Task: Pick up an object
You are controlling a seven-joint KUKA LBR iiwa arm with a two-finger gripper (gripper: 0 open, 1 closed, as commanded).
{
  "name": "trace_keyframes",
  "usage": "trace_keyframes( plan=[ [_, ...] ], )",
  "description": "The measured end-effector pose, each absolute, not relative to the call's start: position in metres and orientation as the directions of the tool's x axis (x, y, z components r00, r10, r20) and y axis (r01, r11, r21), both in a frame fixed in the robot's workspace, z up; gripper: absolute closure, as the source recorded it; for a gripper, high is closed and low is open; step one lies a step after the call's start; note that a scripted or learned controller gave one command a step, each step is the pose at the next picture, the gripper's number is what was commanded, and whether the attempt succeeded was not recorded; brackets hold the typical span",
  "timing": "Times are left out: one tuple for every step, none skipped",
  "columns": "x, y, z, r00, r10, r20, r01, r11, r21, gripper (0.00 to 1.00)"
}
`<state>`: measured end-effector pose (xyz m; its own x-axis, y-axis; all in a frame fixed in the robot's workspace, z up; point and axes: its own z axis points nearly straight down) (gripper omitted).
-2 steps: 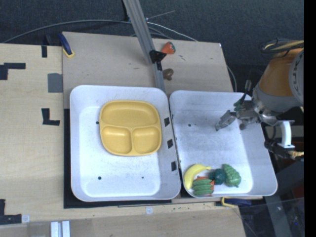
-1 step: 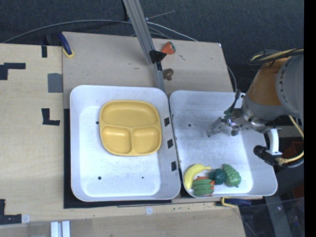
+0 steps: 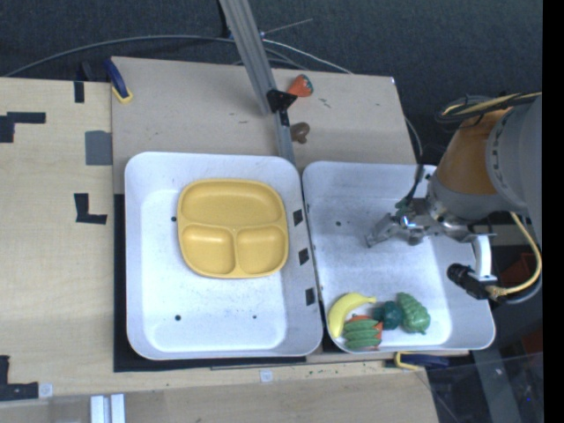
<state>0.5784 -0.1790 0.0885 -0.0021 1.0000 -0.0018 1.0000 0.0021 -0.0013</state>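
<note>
- Right bin (image 3: 352,192): a shallow white tray; the gripper (image 3: 381,233) hangs over its middle, pointing toward the bin's left wall, on the grey arm (image 3: 493,174) that reaches in from the right edge.
- Jaws: they appear spread, with only bare white floor between them; nothing is grasped.
- Candidate objects: a cluster lies along the right bin's front edge. The yellow banana (image 3: 344,310) curves at the front-left corner, a red-and-green toy (image 3: 361,331) touches it, a dark teal piece (image 3: 388,314) sits just beside, and a green leafy vegetable (image 3: 412,314) ends the row.
- Left bin (image 3: 141,236): carries a yellow divided plate (image 3: 233,227) toward its back half, well apart from the gripper.
- Step in hand, as judged: the approach; no object has been lifted yet.
- Next move, as judged: travel toward the front edge, settle over one piece of the cluster, descend and close. The pieces touch, so a clean pinch on one alone may be hard.
</note>
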Motion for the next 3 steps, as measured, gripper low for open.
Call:
trace_keyframes(
  plan=[
    [0.578, -0.178, 0.099, -0.003, 1.0, -0.001, 1.0, 0.003, -0.001, 1.0],
    [0.579, -0.175, 0.162, -0.002, 1.0, -0.001, 1.0, 0.002, 0.005, 1.0],
    [0.58, -0.175, 0.215, -0.002, 1.0, -0.001, 1.0, 0.002, 0.005, 1.0]
  ],
)
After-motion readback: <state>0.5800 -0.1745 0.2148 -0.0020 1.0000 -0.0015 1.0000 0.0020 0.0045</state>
